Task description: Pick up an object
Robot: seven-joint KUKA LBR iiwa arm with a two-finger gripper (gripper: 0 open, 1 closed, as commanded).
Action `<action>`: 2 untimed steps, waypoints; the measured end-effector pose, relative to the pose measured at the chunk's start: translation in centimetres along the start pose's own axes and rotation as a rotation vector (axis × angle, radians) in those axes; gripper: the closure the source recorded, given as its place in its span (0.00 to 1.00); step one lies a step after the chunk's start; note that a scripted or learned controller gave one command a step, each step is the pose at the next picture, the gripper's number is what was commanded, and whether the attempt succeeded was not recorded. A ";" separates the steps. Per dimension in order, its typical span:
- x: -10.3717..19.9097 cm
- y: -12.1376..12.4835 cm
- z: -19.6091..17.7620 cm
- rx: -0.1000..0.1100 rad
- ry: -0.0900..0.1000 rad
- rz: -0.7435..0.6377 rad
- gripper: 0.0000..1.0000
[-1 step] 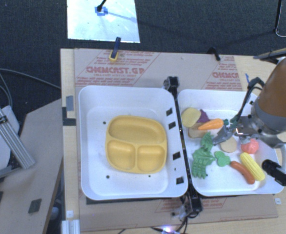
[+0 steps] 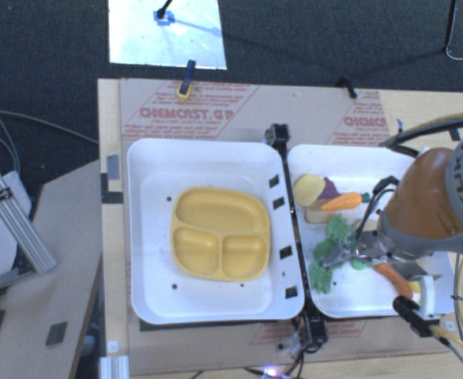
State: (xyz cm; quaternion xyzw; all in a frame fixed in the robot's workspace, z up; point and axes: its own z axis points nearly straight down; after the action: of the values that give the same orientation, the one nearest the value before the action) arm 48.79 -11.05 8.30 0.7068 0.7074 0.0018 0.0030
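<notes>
1. While slanting down from above the bench, looks onto two shallow white bins side by side, left bin (image 2: pixel 148 212) and right bin (image 2: pixel 358 158), with a black divider strip (image 2: pixel 288 219) between them
2. Holds a yellow compartment tray (image 2: pixel 218 232) in the left bin, roughly centred, three sections visible, nothing seen on it
3. Crowds the toy food into the right bin: yellow round piece (image 2: pixel 308 188) near the top left, purple piece (image 2: pixel 329 186) touching it on the right, orange carrot (image 2: pixel 340 202) just below and to the right, lying roughly level
4. Shows green leafy pieces (image 2: pixel 324 260) lower in the right bin, near the divider, and a second orange piece (image 2: pixel 392 279) further right, partly under the arm
5. Reaches in from the right with the grey arm (image 2: pixel 433 200), orange band above the wrist, low over the right bin
6. Puts the gripper (image 2: pixel 344 253) right at the green leafy pieces, touching or overlapping them
7. Can't tell finger spread, too small and cluttered with green; can't confirm anything held between them
8. Backs the bins with cardboard (image 2: pixel 186 114) printed in red lettering, dark floor beyond
</notes>
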 end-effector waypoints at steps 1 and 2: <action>-0.9 0.1 -0.3 0.001 0.002 -0.002 0.00; -1.5 6.9 -0.2 -0.002 0.000 -0.005 0.00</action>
State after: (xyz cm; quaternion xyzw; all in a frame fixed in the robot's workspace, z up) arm 55.67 -12.57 8.60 0.7050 0.7092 0.0024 0.0039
